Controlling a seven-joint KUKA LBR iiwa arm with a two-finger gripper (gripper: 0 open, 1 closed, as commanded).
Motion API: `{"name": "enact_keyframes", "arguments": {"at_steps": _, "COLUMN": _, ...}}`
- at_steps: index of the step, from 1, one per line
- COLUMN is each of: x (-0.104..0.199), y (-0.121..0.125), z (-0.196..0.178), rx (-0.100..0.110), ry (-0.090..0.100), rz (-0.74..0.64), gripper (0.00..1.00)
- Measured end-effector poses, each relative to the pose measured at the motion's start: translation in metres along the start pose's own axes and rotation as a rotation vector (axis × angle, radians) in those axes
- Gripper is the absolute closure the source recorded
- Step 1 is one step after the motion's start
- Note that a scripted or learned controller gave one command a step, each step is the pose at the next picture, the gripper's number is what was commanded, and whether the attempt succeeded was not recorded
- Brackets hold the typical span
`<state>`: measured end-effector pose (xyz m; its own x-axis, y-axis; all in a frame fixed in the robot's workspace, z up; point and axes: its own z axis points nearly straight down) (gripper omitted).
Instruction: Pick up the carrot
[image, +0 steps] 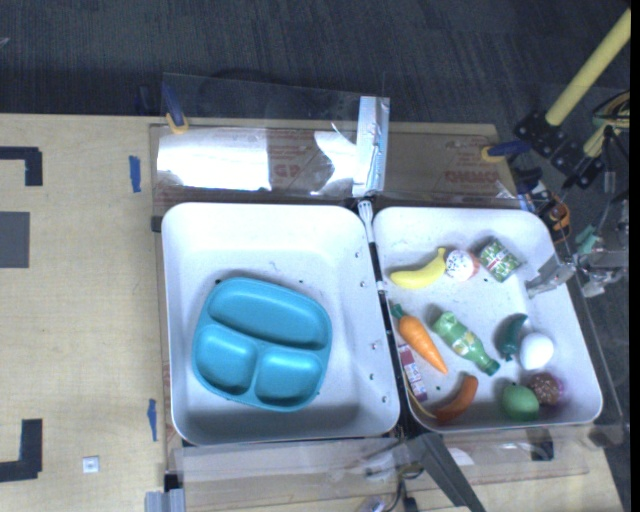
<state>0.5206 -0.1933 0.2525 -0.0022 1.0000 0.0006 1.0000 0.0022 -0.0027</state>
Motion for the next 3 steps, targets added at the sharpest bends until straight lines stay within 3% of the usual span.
{"name": "enact_keyframes", "arguments": {"at_steps": 1, "x": 0.054, "y": -0.025, "z": 0.121, "rx": 0.005, "ry": 0.002, "rz": -0.115, "gripper": 0.0}}
{"name": "enact_keyframes", "arguments": {"at_steps": 2, "x": 0.092, "y": -0.029, "z": 0.163, "rx": 0.001, "ry": 0.001, "rz": 0.028, "gripper": 0.0}}
{"name": "enact_keyframes", "arguments": {"at_steps": 3, "x": 0.092, "y": -0.017, "z": 0.166, "rx": -0.006, "ry": 0.003, "rz": 0.364, "gripper": 0.0}}
